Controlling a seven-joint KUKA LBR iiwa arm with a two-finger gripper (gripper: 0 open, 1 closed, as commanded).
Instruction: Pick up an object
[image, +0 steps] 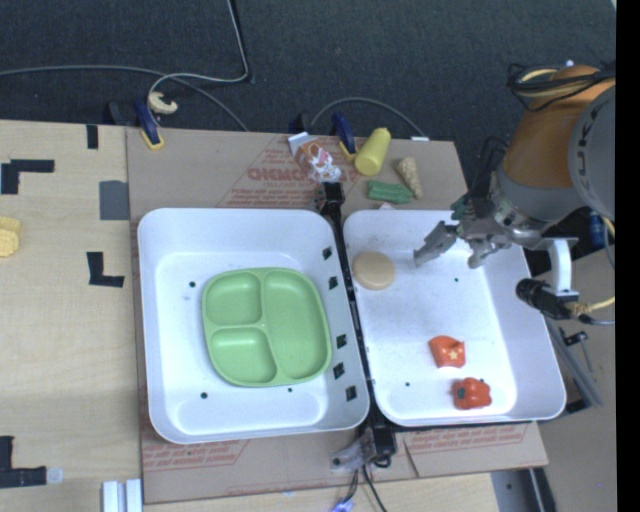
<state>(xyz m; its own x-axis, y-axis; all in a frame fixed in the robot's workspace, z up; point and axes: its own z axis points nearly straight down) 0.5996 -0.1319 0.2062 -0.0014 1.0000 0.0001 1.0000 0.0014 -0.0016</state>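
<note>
Three loose items in right bin (520, 330): tan puck (375, 270), two red pieces (447, 351). Gripper (455, 250) spread wide, grasping nothing, poised high near puck, likely lining up a grab.

The right bin (520, 395) holds a tan disc (374, 270) lying flat near its left wall, an orange-red piece (447, 351) mid-bin, and a red piece (471, 393), possibly a pepper, near the front wall.

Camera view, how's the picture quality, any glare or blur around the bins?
Camera view: soft, even light; the white right bin looks bright but keeps its detail, shadows under the green tray are faint, the gripper is a little blurred, and the whole frame is low in resolution.
</note>
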